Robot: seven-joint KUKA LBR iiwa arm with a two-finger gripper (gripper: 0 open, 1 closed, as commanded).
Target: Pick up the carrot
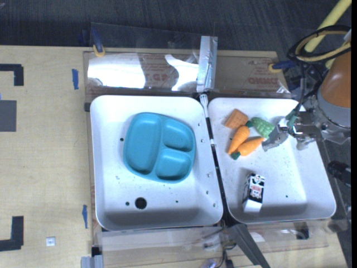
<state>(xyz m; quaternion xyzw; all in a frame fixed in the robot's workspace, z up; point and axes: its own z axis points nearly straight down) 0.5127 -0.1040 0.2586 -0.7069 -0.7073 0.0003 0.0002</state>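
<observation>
Two orange carrots with green ends lie side by side in the right bin point(295, 200), near its upper left. One carrot point(239, 138) is closer to the divider. The other carrot point(250, 146) lies just right of it. My gripper point(277, 137) hangs over the right bin, a little to the right of the carrots, and nothing shows between its fingers. Its fingers look slightly apart.
An orange wedge point(236, 118) and a green leafy piece point(262, 127) lie above the carrots. A small black-and-white milk carton point(255, 192) stands lower in the right bin. The left bin point(106, 166) holds a blue divided plate point(159, 146) and a small black disc point(140, 204).
</observation>
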